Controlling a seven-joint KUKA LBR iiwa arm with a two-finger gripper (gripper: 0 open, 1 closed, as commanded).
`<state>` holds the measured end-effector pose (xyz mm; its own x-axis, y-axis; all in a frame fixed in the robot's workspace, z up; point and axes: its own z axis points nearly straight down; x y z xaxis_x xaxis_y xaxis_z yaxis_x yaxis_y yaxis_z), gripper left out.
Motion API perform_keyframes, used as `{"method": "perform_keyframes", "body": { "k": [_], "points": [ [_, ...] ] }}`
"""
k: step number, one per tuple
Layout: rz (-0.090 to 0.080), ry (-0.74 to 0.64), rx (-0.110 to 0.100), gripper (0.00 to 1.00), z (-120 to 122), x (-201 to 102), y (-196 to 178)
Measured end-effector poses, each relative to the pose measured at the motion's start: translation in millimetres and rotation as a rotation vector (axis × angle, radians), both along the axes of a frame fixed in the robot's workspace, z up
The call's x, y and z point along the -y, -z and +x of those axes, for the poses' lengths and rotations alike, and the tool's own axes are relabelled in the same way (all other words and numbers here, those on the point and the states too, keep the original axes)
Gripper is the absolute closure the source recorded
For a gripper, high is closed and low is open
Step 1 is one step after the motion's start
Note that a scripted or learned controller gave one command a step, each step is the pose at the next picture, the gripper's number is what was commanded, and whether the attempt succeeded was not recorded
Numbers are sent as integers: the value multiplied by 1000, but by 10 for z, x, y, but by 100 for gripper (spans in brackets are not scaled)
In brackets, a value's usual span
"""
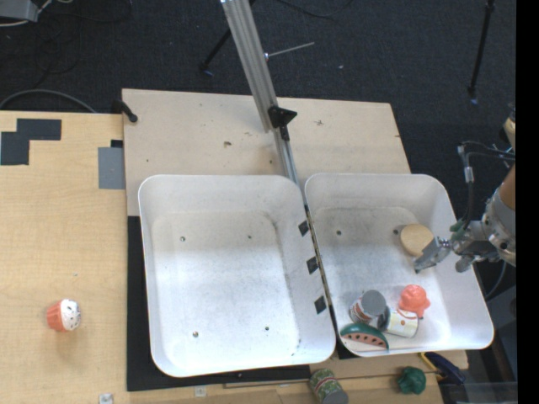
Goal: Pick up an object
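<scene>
Red-capped bottle (409,310) — cap up-right, base left

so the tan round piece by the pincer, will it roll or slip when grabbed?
The tan round piece looks flat and disc-like, so it probably won't roll. It lies close to the right bin's wall, which may crowd the pincer. Its smooth look suggests some slip.

Two-finger gripper (442,257) at three o'clock over right shallow white bin (362,196), fingers spread, nothing between. Round tan disc (413,239) just beside, toward nine. Red-capped white bottle (408,311), grey can (370,307), watermelon-slice toy (365,338) clustered toward five.
</scene>
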<state>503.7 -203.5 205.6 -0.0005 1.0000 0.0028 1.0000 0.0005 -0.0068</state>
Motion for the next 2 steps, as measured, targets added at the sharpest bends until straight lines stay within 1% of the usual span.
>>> {"method": "perform_keyframes", "body": {
  "k": [1, 2],
  "points": [
    [1, 0, -1, 0, -18, -109, 496],
    [0, 1, -1, 0, -18, -65, 946]
  ]
}}
